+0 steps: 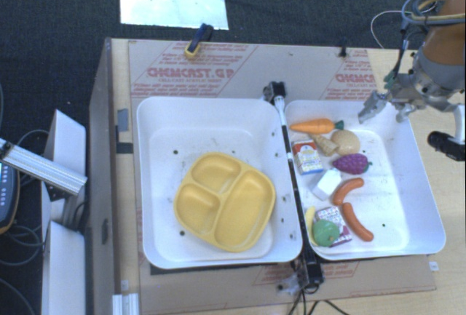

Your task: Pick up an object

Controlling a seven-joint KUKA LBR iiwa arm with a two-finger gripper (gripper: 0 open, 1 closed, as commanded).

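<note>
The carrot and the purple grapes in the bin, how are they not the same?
The carrot is orange with a green tip; the grapes are purple. The carrot is long and thin, lying sideways near the far wall of the right bin; the grapes are a short, bumpy bunch nearer the middle. Both are toy foods lying loose in that bin, apart from the gripper.

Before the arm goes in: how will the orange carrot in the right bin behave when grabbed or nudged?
The orange tapered toy carrot looks like rigid moulded plastic, so probably stiff and light. Its round, tapering body may roll or swing in an arc if pushed. The glossy surface could slip unless gripped across its thicker part.
</note>
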